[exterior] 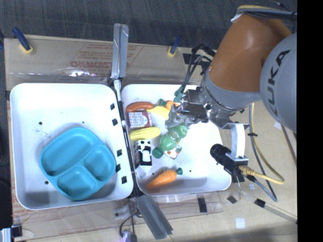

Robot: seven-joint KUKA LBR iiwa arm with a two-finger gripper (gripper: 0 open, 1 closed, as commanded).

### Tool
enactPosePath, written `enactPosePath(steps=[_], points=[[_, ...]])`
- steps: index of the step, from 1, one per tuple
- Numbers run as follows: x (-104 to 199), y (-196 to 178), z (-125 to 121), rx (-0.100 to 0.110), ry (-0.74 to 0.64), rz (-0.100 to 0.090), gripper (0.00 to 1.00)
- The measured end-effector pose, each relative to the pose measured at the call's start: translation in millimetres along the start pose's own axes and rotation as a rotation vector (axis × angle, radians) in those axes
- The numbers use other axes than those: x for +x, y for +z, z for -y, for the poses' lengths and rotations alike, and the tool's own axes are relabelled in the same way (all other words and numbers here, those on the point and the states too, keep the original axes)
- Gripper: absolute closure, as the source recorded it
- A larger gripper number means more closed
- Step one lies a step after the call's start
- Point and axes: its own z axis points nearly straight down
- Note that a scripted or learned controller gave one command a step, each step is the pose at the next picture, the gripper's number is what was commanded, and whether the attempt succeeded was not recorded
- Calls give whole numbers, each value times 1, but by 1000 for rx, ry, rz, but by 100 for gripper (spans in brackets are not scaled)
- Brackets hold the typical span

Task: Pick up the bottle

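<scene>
Green bottle (169, 141) lies tilted in the right bin (212, 183), just above the carrot (161, 178); gripper (177, 119) sits at its upper end, presumably to grasp, grip state impossible to tell.

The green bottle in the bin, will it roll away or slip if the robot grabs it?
The green plastic bottle lies tilted on its side, so a nudge would probably roll it. Its rounded, smooth-looking body may slip from the gripper. It looks small, so likely light, and the yellow toy corn beside it might block it.
</scene>
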Motion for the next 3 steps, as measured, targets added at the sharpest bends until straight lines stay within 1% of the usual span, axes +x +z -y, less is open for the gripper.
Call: enactPosePath(steps=[1,2,3], points=[[58,88,-16,7,199,2,100],[-8,78,-19,4,687,1,100],[93,25,4,2,652,1,100]])
